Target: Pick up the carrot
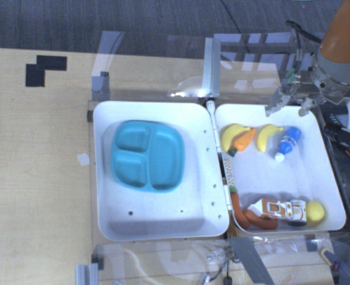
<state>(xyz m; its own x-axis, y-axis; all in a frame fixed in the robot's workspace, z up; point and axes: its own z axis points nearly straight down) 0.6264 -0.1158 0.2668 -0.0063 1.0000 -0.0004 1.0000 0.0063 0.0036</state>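
The carrot [243, 140] lay in the right bin [317, 177], near its back left corner, touching a yellow banana [232, 134]. The claw [290, 104] hung over the bin's back edge, fingers apart, holding nothing.

Robotics lab, wooden bench [38, 159], two white bins [157, 230], grey carpet [103, 5], loose cable [234, 16]
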